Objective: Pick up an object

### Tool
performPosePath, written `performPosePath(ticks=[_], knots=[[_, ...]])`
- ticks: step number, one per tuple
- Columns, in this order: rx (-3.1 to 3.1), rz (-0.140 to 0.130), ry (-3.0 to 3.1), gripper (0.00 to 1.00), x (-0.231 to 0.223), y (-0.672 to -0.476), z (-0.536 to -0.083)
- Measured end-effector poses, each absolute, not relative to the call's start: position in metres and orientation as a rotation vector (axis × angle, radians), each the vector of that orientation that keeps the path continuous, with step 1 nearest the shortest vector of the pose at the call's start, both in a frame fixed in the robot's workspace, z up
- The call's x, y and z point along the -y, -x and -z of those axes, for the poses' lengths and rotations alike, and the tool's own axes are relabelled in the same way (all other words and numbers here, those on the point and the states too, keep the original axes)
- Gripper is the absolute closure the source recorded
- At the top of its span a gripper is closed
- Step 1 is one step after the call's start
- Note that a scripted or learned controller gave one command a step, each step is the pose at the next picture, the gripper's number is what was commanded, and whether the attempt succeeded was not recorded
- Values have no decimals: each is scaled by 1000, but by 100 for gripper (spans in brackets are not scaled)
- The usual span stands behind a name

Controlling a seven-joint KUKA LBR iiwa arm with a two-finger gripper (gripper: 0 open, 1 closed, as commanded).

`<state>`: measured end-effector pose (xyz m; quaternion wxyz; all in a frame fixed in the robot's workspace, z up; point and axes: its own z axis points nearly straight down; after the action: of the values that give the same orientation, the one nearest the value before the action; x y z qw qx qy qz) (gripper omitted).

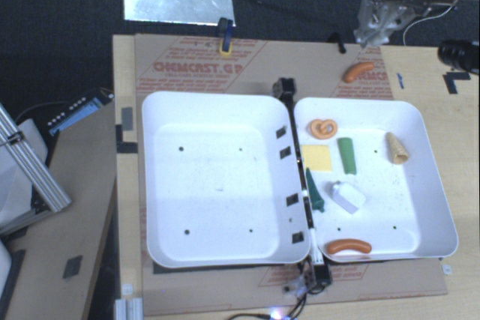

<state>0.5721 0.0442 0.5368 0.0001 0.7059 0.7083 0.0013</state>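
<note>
Our hand (373, 26) hangs past the far edge of the right bin (431, 191), over the cardboard at the back of the surface (90, 161), w/ a small orange sausage (358, 72) just below and beside it. Can't tell if it's spread or pressed together; too blurred.

Candidates are in the right bin. Pretzel (324, 129) near the far-left corner, yellow square (316, 157) just in front of it, green block (346, 155) beside that. Cone-shaped piece (397, 148) towards the right edge. White block (348, 197) mid-bin, w/ a dark green piece (314, 195) against the left wall. A 2nd orange sausage (348, 246) lies along the near edge.

We judge all are light toy pieces, prob. plastic or foam, smooth and a bit slippery. The green block looks stiffest and stands apart from the rest, so take it across its narrow width, mid-length. The yellow square lies flat and offers little to pinch. The near-edge sausage sits close to the wall, so approx. no room for us there.
</note>
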Motion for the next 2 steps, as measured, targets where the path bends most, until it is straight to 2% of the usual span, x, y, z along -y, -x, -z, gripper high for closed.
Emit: performPosePath(ticks=[1, 2], knots=[[-2231, -7, -2211, 100, -82, -483, -536], [-2216, -3, -2221, 100, -48, -582, -534]])
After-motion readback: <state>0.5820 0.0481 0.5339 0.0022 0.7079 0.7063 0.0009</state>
